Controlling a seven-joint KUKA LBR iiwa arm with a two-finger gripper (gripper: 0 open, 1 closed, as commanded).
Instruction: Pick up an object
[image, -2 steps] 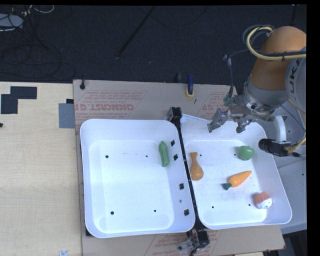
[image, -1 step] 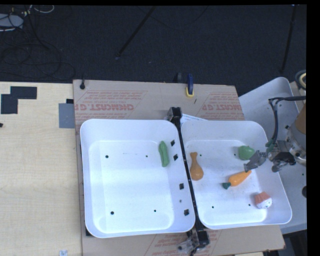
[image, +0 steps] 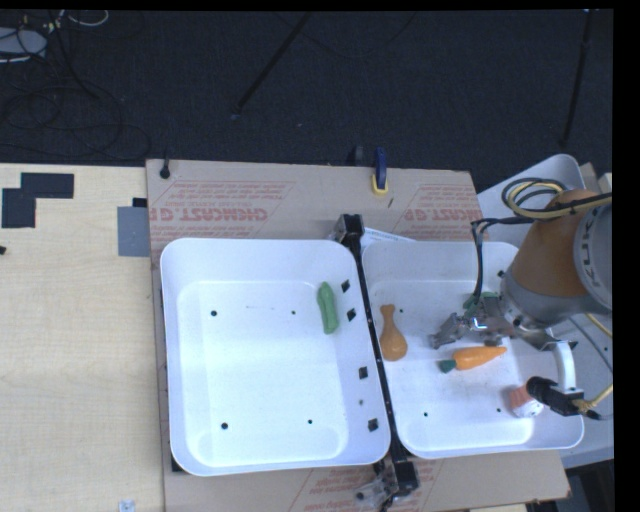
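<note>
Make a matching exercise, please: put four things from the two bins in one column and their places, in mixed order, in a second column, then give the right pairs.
Things:
1. green pod
2. orange gourd
3. carrot
4. hand

Places:
A. in the right bin, close to the divider between the bins
B. in the left bin, near its right wall
C. above the right bin, just upper left of the carrot
D. in the right bin, near its middle, green end pointing left

Pairs: 1-B, 2-A, 3-D, 4-C
</note>
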